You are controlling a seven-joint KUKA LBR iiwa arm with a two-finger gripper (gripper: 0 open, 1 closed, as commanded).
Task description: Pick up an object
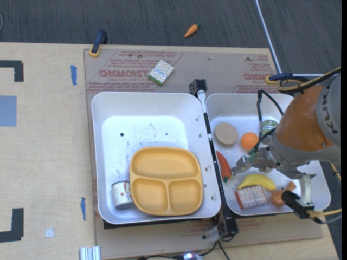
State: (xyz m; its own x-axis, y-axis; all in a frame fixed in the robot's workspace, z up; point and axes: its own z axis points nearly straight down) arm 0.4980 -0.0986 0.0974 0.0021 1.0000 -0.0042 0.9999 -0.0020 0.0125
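Gripper [245,166] low in right bin [238,103], seemingly just above banana [257,181]

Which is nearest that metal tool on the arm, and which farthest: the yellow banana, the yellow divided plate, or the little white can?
1. Yellow banana: in the right bin, just below the tool.
2. Yellow divided plate: in the left bin, across the divider from the tool.
3. Little white can: farthest, by the plate's left edge, near the left bin's front corner.

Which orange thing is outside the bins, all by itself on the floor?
The little carrot on the dark floor, beyond the bench. The orange ball and the orange piece beside the banana both lie in the right bin.
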